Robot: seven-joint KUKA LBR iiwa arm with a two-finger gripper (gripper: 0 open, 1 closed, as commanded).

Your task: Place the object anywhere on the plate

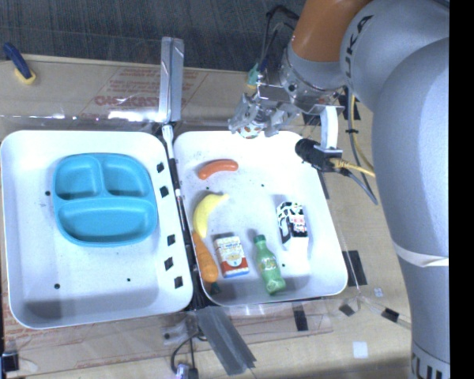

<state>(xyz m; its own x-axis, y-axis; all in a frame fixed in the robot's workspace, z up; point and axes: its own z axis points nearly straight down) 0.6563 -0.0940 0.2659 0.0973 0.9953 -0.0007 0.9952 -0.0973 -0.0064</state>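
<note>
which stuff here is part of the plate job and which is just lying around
Part of the job:
- blue plate in the left bin
- tool, at the far rim of the right bin
- candidates to move: sausage, banana, carrot, small carton, green bottle, cow-print carton

Just lying about:
- blue clamp at the far left
- cardboard sheet under the bins

Bright even light, soft shadows, slightly grainy.
</note>
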